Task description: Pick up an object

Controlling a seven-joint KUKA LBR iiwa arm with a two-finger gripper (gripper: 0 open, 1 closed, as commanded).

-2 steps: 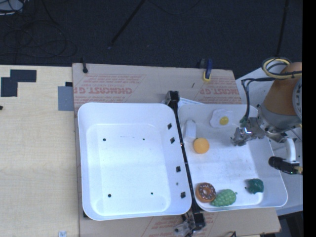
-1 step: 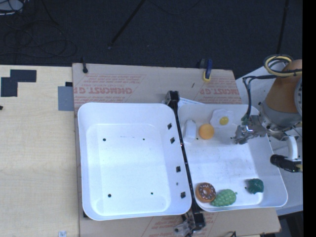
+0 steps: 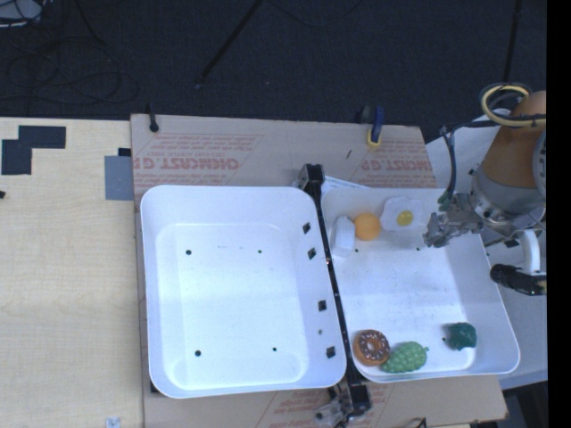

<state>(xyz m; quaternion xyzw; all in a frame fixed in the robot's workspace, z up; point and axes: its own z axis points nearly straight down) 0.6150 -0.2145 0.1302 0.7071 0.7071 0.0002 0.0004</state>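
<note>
Cardboard-covered bench (image 3: 223, 154) carries two shallow white bins; left bin (image 3: 178, 205), right bin (image 3: 486, 328). Tool (image 3: 437, 232) over far right part of right bin, finger state indiscernible. Orange ball (image 3: 367, 226) far left there; brown doughnut (image 3: 370, 347), green bumpy fruit (image 3: 405, 358) near edge.

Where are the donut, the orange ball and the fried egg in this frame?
donut (image 3: 371, 347), camera view, on its frosted top by the hole.
orange ball (image 3: 368, 226), camera view, on the middle of its top.
fried egg (image 3: 404, 218), camera view, on the yolk.
</note>
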